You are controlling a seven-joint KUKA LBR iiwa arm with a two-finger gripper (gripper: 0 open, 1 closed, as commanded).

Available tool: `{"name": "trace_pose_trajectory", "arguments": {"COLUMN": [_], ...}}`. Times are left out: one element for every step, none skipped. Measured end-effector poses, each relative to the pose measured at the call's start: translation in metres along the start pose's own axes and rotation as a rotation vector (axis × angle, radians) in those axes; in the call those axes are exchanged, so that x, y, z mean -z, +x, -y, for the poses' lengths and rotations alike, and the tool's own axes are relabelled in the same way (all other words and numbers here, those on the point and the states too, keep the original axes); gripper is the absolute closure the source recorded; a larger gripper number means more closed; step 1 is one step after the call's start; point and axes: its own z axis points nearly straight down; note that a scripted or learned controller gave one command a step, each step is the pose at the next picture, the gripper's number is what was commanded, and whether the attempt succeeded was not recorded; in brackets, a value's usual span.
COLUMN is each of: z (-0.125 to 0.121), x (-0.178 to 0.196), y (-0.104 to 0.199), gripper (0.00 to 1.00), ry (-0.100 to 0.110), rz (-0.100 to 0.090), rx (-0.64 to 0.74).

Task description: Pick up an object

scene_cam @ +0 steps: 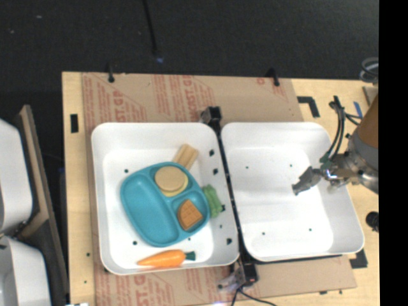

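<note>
Over the right bin, nothing gripped yet; we go left for the objects.

Left bin (105, 171) holds a glossy blue plastic tray (153, 212) carrying a tan round disc (171, 178) and a brown waffled square (190, 215); wooden block (186, 154) behind, green piece (212, 201) beside, smooth tapered carrot (164, 258) loose in front. Right bin (280, 234): gripper (305, 182) hovers, jaws' state we cannot tell. We judge the carrot easiest; approach across its length.

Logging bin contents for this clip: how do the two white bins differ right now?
The left bin holds a blue tray with food pieces and a carrot; the right bin shows bare floor. The pincer hovers over the right bin, not the left. Both are shallow, white and similar in size.
</note>
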Motion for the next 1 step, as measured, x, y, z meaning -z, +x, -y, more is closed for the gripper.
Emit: {"name": "trace_pose_trajectory", "arguments": {"z": [-0.0159], "x": [-0.0872], "y": [-0.0218], "gripper": [0.0], "ry": [0.007], "rz": [-0.001], "rx": [-0.001]}}
